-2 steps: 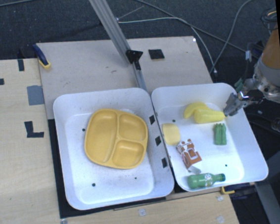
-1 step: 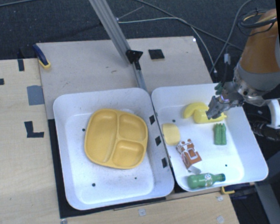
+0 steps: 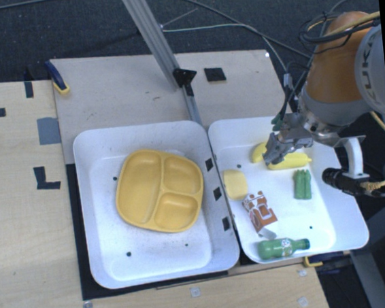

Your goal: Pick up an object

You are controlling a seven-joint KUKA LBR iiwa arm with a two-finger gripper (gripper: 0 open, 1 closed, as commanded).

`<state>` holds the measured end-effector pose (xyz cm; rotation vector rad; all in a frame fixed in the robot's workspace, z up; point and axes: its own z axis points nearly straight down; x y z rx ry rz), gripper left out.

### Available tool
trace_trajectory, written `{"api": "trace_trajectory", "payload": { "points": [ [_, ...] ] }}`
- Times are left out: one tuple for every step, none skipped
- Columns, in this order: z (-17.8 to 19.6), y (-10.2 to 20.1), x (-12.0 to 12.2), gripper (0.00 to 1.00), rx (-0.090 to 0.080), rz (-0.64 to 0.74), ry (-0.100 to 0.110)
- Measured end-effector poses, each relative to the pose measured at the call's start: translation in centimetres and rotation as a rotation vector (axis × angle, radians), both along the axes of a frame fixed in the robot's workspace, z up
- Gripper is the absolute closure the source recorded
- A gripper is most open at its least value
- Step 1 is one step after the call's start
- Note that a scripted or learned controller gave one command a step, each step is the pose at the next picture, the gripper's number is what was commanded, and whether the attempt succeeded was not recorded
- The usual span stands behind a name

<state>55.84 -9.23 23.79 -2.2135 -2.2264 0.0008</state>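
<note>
You're looking at the approach/grasp step. The gripper [image 3: 279,149] is sitting low in the right bin [image 3: 344,233], right over a yellow banana-like piece [image 3: 290,161] near the bin's far side. Its tip is touching or just above that piece; you can't tell from this angle whether it's open, closed or gripping anything, so don't count it as a pick yet.

Other candidates in the same bin: a pale yellow block [image 3: 235,183] by the left wall, a red-and-white carton [image 3: 259,210] mid-bin, a small green item [image 3: 302,185] just beside the banana-like piece, and a green bottle [image 3: 283,246] lying on its side at the near edge. The left bin [image 3: 94,194] is holding a yellow divided plate [image 3: 159,189], well apart from the arm.

Next move, imo: you're needing a firm close on the yellow piece, then a straight lift. Watch it's curved and may be slipping out, and the green item nearby could be getting nudged.
</note>
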Motion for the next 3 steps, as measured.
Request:
{"api": "trace_trajectory", "payload": {
  "points": [
    [0.2, 5.8, 1.8, 1.00, 0.000, 0.002, -0.001],
    [-1.3, 10.8, 3.0, 1.00, -0.001, 0.000, 0.001],
    [-2.5, 16.0, 4.1, 1.00, -0.002, 0.000, 0.000]
  ]
}}
